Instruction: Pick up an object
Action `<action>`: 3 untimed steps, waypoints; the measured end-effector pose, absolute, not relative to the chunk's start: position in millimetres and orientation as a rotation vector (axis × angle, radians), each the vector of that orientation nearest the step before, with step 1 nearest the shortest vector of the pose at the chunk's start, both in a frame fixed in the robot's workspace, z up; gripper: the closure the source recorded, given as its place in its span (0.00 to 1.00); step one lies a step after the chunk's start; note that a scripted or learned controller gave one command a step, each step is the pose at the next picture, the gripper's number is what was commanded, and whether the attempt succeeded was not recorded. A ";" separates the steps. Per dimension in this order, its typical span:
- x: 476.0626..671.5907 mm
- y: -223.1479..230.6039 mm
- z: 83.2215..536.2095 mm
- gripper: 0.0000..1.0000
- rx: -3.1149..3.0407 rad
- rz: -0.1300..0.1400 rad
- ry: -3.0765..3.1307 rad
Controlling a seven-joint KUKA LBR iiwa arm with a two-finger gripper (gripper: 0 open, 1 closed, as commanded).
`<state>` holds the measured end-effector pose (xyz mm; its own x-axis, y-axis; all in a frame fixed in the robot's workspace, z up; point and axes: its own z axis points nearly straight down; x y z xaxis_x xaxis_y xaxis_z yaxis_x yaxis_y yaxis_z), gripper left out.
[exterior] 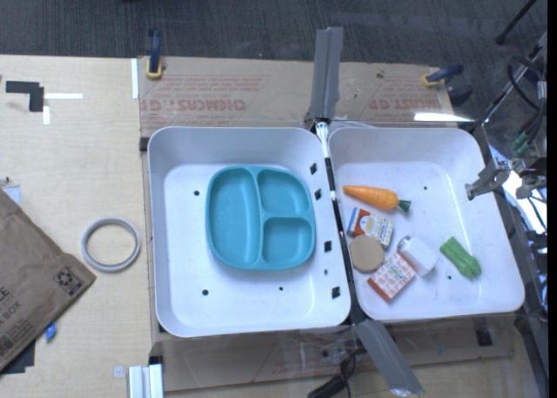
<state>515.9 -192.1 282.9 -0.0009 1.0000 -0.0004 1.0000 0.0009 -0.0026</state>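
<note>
The right bin (435, 305) holds several small objects. An orange carrot (374, 197) lies near its upper left. Below the carrot sit a small white printed carton (371, 227), a tan round disc (366, 254) and a red-orange packet (392, 277). A white block (419, 256) touches the packet's upper right, and a green piece (460, 259) lies apart toward the bin's right side. In the left bin (174, 300) a teal divided plate (261, 217) rests flat in the middle.
A roll of tape (110, 243) and a brown cardboard box (35, 287) lie on the bench left of the bins. A grey post (327, 74) rises behind the seam between the bins. Metal brackets and cables (509, 174) crowd the right bin's right edge.
</note>
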 end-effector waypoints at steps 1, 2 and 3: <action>556.7 -123.2 170.6 0.00 -2.258 0.005 -2.180; 579.0 -101.6 92.3 0.00 -2.317 0.000 -2.123; 629.7 -94.3 91.9 0.00 -2.386 0.002 -2.045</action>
